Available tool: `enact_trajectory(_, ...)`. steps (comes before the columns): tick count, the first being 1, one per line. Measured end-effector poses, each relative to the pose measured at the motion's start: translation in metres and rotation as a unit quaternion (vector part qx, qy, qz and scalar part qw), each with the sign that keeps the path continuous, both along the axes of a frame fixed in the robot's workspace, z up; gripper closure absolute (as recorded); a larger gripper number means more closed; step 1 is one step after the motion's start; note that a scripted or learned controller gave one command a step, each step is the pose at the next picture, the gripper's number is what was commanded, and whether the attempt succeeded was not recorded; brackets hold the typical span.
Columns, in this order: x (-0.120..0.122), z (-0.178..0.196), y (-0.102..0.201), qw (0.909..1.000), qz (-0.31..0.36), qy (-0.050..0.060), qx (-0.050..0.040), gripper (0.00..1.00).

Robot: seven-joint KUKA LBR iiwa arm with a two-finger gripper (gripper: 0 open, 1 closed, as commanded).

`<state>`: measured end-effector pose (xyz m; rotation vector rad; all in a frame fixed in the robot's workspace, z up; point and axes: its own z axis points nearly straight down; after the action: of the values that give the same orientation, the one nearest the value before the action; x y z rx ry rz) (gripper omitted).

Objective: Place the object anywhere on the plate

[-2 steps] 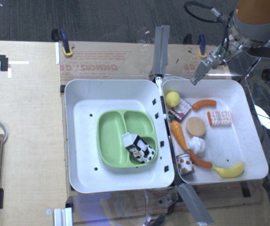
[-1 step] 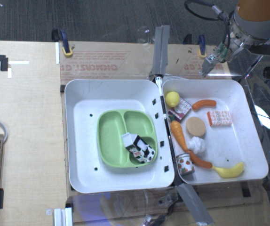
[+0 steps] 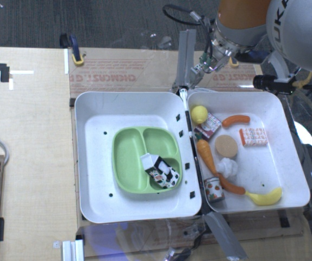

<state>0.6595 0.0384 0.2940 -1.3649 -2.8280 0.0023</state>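
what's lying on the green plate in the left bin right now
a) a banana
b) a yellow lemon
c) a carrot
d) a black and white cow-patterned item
d: the black and white cow-patterned item rests in the green plate, at the lower right of it, while the banana, carrot and lemon all lie in the right bin.

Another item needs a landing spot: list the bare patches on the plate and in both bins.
The green plate's left compartment is bare; the black-and-white object fills its lower right compartment. The left bin is bare around the plate. In the right bin, the banana borders a free lower right patch; its left side is crowded.
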Motion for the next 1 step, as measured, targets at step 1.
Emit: enact_trajectory(1,-0.0046,0.0110,-0.0228,0.9976,0.070,-0.001,-0.0007,1.00)
